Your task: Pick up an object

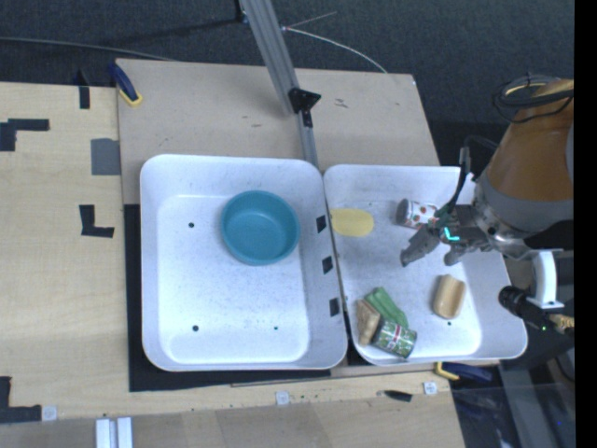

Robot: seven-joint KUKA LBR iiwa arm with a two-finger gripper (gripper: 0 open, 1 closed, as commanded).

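Hovering over right bin (485, 343) | hand (431, 248) fingers spread apart, gripping nothing | small can (415, 214) just beside

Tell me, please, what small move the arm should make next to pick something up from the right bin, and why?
Probably a short drop straight down. The gripper hangs over bare floor of the right bin with nothing between its jaws. A small can lies just beyond it, a tan block just nearer the camera and a yellow piece to its left, so it may need nudging toward the can first.
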